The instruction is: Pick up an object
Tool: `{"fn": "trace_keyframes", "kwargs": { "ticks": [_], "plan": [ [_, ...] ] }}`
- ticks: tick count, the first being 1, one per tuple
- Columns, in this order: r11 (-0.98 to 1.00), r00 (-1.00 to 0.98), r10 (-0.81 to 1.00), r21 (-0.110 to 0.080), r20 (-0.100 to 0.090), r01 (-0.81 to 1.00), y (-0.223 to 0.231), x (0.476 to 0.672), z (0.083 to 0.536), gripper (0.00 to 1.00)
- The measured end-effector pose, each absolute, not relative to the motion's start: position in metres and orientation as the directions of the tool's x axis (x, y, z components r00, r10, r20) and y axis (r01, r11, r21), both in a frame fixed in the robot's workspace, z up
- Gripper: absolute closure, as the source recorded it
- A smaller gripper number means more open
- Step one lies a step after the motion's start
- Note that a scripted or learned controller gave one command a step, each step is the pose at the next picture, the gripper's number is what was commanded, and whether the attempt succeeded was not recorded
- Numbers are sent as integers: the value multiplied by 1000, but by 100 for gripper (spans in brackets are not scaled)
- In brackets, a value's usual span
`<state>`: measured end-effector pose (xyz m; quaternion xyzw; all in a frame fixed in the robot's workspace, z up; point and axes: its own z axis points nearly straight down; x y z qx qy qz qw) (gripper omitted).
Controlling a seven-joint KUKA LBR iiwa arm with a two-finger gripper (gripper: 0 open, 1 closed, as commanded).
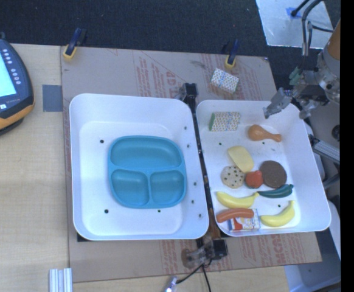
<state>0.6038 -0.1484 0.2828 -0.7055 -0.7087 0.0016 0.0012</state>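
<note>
The gripper [281, 104] hovers at the right bin's [311, 154] upper edge, whether it is released or clenched unclear, above the drumstick [263, 133], likely lining up a pick.

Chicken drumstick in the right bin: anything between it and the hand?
Nothing visible. The hand hangs above the right bin's far corner, and the drumstick lies just below and left of it in the view, with bare bin floor between. The nearest neighbour, the speckled block, lies further left.
</note>
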Motion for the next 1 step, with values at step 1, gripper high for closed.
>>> {"fn": "trace_keyframes", "kwargs": {
  "ticks": [1],
  "plan": [
    [6,-6,1000,-8,-1,1000,-118,605,113,0]
  ]
}}
